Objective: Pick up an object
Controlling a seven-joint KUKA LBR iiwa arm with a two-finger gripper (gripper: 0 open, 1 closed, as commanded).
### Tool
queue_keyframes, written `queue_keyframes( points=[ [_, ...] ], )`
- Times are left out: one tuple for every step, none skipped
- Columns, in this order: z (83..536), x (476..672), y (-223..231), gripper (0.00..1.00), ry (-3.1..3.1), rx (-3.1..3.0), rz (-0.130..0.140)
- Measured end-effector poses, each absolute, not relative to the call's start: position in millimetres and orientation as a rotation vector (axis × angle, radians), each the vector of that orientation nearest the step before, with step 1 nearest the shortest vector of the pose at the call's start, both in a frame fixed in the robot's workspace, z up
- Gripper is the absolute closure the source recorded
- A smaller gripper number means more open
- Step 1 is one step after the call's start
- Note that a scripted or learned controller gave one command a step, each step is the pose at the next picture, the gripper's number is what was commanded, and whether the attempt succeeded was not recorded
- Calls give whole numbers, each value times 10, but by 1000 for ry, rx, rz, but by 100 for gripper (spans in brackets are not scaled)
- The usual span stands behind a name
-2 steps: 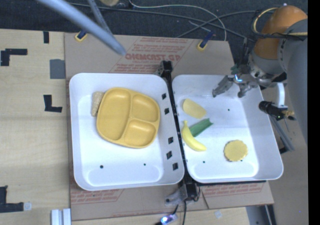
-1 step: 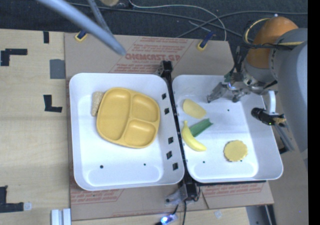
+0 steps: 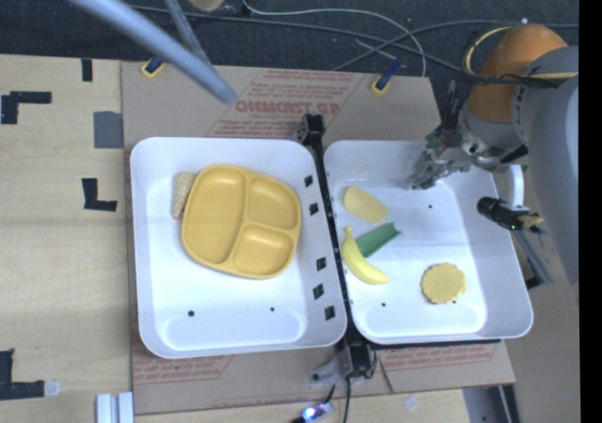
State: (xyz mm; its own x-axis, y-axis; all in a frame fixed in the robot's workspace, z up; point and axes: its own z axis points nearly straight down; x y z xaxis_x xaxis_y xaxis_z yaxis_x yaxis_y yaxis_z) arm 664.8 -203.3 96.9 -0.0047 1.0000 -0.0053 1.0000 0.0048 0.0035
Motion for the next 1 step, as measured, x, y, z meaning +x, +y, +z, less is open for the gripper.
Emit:
queue_keyframes(
  points=[
    [1404,6655,-1987,100,2221,2218,2]
  ],
)
